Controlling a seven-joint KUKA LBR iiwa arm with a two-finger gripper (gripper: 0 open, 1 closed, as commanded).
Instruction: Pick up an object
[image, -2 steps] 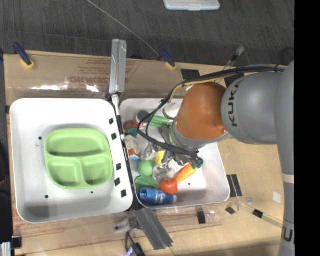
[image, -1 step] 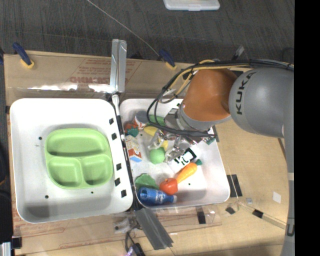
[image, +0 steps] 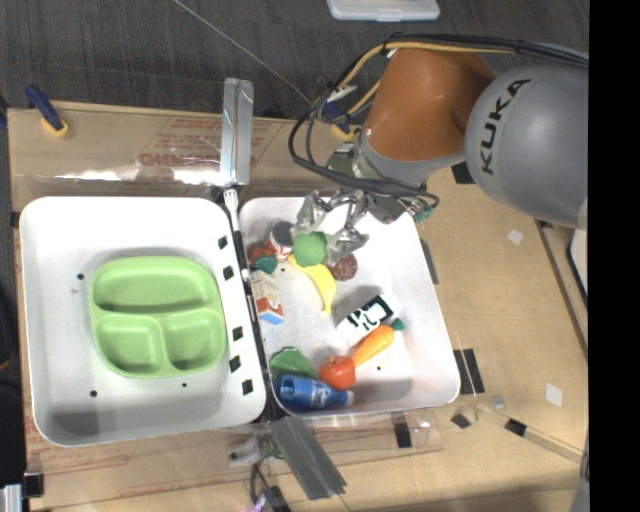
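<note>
The smooth grey arm (image: 525, 135) marked "KUKA" fills the upper right. In the left shallow white plastic bin (image: 40, 300) lies a glossy green three-compartment tray (image: 157, 315). Above the right white bin (image: 425, 330), the metal two-finger gripper (image: 328, 232) is clenched around a small round green ball (image: 309, 247), just above a curved yellow banana (image: 322, 285).

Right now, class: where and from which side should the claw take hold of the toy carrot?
Probably grip the carrot across its orange middle, coming from above. It lies flat and slanted in the right bin, its narrow width facing up, with bare floor on its right side.
</note>
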